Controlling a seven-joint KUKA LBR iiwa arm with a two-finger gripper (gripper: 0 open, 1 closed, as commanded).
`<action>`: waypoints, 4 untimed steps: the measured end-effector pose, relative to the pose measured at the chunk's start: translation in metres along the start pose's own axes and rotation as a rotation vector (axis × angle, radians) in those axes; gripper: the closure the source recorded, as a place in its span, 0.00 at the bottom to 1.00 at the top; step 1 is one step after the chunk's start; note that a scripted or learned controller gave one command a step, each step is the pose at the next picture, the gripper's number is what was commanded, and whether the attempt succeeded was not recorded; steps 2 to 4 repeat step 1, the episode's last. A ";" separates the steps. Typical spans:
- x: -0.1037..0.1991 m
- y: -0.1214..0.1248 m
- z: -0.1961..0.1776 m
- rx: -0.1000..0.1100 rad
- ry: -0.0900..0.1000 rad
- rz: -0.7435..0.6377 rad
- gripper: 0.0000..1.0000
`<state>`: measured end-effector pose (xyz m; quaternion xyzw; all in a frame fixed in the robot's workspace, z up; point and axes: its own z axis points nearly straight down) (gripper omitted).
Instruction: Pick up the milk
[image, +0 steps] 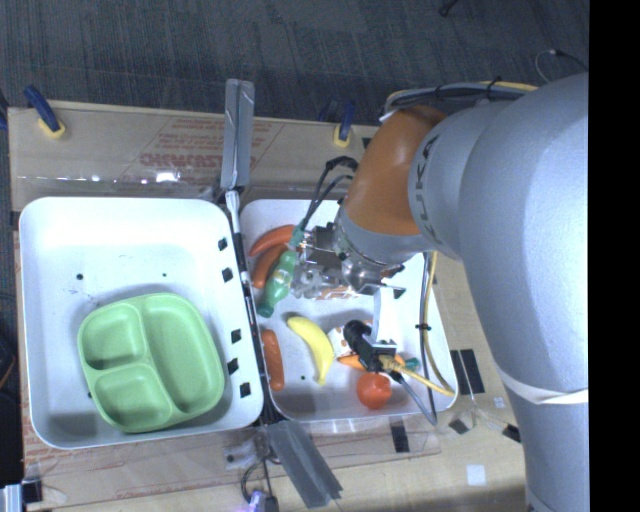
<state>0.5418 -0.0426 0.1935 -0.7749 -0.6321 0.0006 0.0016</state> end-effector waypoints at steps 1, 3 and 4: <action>-0.028 0.004 0.002 0.002 0.000 -0.048 1.00; -0.028 0.004 0.002 0.002 0.000 -0.048 1.00; -0.028 0.004 0.002 0.002 0.000 -0.048 1.00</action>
